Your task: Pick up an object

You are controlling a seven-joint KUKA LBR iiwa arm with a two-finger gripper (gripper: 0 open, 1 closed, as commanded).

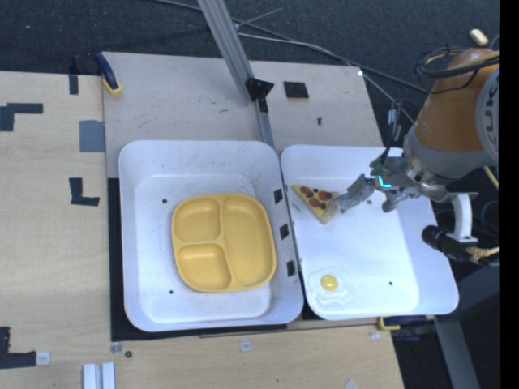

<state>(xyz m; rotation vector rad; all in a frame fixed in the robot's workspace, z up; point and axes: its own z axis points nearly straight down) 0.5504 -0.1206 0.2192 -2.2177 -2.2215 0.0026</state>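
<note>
**Gripper next to the pizza slice**

The toy pizza slice (315, 201) lies in the right bin (405, 258), near the middle of the frame. The gripper (369, 194) sits just right of it. One finger reaches toward the slice. The jaws are spread apart, holding nothing.

Looks like a robotics lab. Plywood bench (186, 87) patched with tape marks, crossed by loose cables (324, 51) and a metal strut (231, 39). Two white bins (138, 217) holding toy food (315, 201).

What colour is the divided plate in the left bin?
Yellow all over, plain. The camera view shows the plate clearly, lying in the left bin.
</note>
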